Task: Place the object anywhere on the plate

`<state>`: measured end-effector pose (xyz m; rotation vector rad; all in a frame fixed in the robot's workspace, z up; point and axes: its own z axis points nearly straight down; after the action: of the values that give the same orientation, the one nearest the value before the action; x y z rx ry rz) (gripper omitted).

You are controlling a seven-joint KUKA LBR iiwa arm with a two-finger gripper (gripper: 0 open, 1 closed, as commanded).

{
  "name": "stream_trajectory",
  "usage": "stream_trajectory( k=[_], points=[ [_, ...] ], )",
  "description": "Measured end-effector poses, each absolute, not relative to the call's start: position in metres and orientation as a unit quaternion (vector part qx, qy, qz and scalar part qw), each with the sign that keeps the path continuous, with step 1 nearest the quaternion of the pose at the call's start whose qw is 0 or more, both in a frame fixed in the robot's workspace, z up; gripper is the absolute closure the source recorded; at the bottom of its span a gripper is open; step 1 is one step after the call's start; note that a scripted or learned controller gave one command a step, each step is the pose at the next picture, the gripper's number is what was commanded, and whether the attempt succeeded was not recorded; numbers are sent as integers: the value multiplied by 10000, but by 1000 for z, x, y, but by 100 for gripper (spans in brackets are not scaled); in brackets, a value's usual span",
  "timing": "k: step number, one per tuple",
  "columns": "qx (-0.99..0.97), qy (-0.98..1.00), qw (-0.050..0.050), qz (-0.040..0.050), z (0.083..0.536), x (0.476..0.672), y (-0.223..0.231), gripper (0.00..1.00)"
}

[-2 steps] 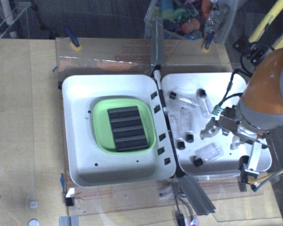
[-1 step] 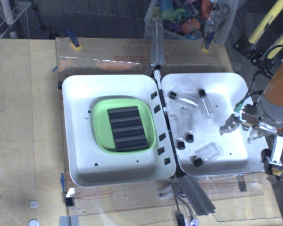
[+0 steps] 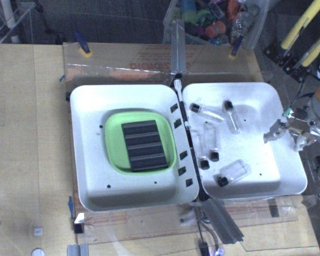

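A green plate [image 3: 113, 143] lies in the left white bin [image 3: 88, 175]. A black ridged block [image 3: 144, 145] rests flat on it and covers most of its middle. My gripper [image 3: 284, 139] hangs over the right rim of the right bin [image 3: 266, 169], far from the plate. It is open, with nothing between its fingers. Several clear vials with black caps lie in the right bin; the nearest to the gripper are one [image 3: 232, 172] at the front and one [image 3: 231, 115] at the back.
A row of black clips [image 3: 180, 143] runs along the divider between the bins. A clear tub of coloured toys [image 3: 213, 9] stands behind the bins. Cables and a grey bracket [image 3: 218, 223] sit at the front.
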<state>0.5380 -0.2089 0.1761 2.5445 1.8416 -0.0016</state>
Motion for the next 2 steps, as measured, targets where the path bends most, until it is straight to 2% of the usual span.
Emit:
stream_trajectory(
  k=[1,2],
  points=[
    [8337,5523,1,-5,318,525,-206,0],
    [8382,5454,3,-4,429,571,-214,0]
  ],
)
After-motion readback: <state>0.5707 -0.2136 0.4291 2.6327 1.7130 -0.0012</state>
